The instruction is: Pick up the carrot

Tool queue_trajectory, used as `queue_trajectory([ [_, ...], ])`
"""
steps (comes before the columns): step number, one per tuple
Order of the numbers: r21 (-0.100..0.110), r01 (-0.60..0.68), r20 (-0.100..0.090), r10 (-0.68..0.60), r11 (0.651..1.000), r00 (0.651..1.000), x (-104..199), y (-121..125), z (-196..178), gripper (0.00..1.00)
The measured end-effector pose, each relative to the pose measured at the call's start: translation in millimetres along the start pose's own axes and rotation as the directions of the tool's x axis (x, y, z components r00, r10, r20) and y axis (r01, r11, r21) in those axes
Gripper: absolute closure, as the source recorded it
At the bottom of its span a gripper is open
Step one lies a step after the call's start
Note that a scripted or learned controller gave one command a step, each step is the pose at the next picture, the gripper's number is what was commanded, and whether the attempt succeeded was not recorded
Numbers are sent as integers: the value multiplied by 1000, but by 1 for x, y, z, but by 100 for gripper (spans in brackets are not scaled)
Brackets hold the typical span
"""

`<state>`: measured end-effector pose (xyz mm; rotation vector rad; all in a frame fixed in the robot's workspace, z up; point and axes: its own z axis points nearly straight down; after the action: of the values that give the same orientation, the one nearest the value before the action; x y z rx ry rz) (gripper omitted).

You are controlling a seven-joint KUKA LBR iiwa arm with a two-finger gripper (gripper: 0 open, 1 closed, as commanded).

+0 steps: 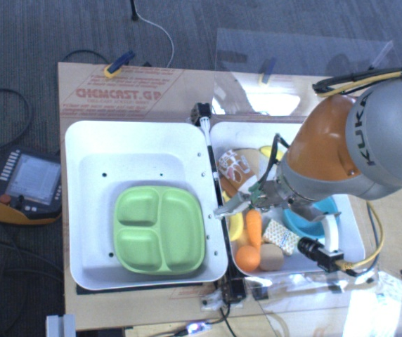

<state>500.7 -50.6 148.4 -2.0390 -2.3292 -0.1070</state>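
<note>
You have one carrot — it lies in the right bin, close to that bin's left wall, its long axis running near to far. The gripper sits directly over the carrot's far end; whether its fingers are spread or clamped, you cannot tell from this angle. Just near of the carrot rests one orange, touching it. A yellow item lies against the carrot's left side, and one patterned packet on its right. One blue bowl sits further right. The left bin holds one green divided plate — three compartments.
</note>
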Motion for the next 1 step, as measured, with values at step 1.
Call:
queue_trajectory([
  [1,-32,-102,6,103,994,995,-3,10,0,0],
])
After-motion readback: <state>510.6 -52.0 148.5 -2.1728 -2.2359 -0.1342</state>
